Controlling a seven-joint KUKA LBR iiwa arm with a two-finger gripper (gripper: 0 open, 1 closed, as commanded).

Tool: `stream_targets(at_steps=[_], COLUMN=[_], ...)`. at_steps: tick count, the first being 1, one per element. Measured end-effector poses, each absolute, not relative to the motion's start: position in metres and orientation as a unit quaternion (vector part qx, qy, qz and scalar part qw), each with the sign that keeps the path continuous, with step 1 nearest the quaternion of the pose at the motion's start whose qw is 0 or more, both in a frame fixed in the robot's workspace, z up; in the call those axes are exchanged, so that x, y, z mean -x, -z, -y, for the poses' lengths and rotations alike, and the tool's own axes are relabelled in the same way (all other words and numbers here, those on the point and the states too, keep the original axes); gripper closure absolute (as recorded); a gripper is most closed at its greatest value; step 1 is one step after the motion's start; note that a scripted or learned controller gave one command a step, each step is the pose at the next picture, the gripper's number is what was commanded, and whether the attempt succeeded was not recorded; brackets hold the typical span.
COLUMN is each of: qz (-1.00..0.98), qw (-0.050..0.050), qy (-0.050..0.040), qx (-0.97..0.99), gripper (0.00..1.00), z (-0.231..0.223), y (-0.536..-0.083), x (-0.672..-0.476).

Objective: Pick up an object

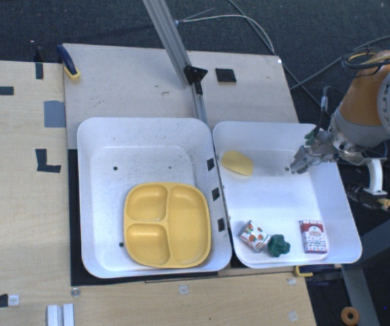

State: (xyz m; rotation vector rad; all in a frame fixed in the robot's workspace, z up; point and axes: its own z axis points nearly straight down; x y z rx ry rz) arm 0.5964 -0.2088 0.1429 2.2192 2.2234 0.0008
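My gripper (299,162) hangs over the upper right part of the right bin (285,202), near its right wall, with nothing seen in it. A yellow rounded lump (237,162) lies in the same bin at upper left, well apart from the gripper. Along the bin's front edge lie a small red-and-white packet (253,236), a dark green object (278,246) touching it, and a red-and-white box (312,237) at the right.
The left bin (100,182) holds a yellow divided plate (168,224). A metal post (174,39) slants up from between the bins. Cables run across the dark floor behind the bench.
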Motion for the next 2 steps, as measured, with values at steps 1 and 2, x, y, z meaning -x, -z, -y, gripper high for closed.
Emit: stream_targets(at_steps=[1,2], qz=[-0.708,-0.708], qw=[0.001,0.002], qy=[-0.0008,-0.0007], qx=[-0.706,-0.706], gripper=[1.0,1.0], z=[0.2,0.202], y=[-0.2,-0.262], x=[-0.597,-0.602])
